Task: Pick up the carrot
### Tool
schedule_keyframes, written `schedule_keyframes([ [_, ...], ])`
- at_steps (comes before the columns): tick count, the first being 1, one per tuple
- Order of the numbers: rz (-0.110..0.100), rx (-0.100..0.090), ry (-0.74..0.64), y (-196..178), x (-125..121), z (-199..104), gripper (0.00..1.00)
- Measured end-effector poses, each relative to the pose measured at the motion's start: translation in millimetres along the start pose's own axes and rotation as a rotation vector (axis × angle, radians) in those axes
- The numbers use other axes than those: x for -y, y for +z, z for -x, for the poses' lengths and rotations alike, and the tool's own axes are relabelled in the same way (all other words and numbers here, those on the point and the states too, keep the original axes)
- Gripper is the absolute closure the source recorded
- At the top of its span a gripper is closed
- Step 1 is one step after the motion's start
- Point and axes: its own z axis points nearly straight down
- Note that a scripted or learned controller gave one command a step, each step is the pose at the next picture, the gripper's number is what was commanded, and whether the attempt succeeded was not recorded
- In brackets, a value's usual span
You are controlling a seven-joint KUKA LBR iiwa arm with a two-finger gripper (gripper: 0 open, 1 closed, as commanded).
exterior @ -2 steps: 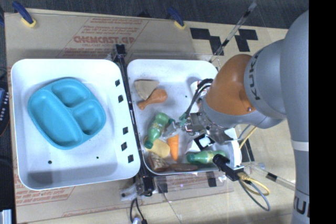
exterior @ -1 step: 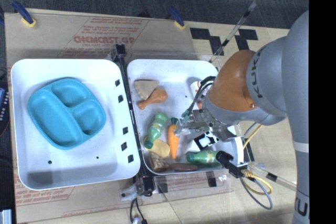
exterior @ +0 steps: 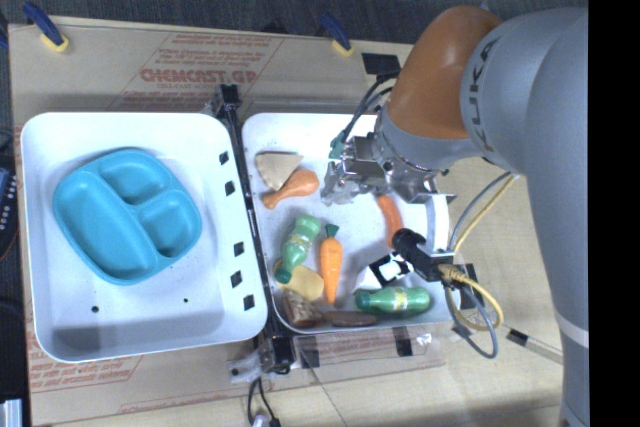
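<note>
- The claw [exterior: 345,177] hangs over the upper middle of the right bin [exterior: 262,130], beneath the grey arm [exterior: 530,115] and its orange band [exterior: 440,75].
- Its metal tips are too small and cluttered against the white floor to judge, so I cannot tell whether they stand apart or together; nothing shows between them.
- The carrot [exterior: 330,265] lies below the claw and slightly to its left, apart from it, its green top pointing up toward the claw.
- Just left of the carrot, lower left of the claw, lies a green bottle-shaped toy [exterior: 297,248].
- Left of the claw, near it, lies a drumstick [exterior: 290,185], with a pale wedge [exterior: 277,165] touching it from above.
- Right of the claw and a little lower, an orange-red piece [exterior: 390,215] lies partly under the wrist.
- Well below the claw, to the right, a green bottle [exterior: 393,299] lies on its side.
- Far left of the claw, the left bin [exterior: 60,335] holds a blue divided tray [exterior: 125,213].
</note>
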Motion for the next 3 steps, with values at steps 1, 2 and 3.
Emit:
schedule_keyframes([
  [1, -0.006, -0.002, -0.920, 110, 54, 22, 1.00],
  [2, -0.002, 0.001, -0.725, 42, 59, -46, 1.00],
  [3, -0.005, 0.004, -0.498, 44, 11, -35, 1.00],
])
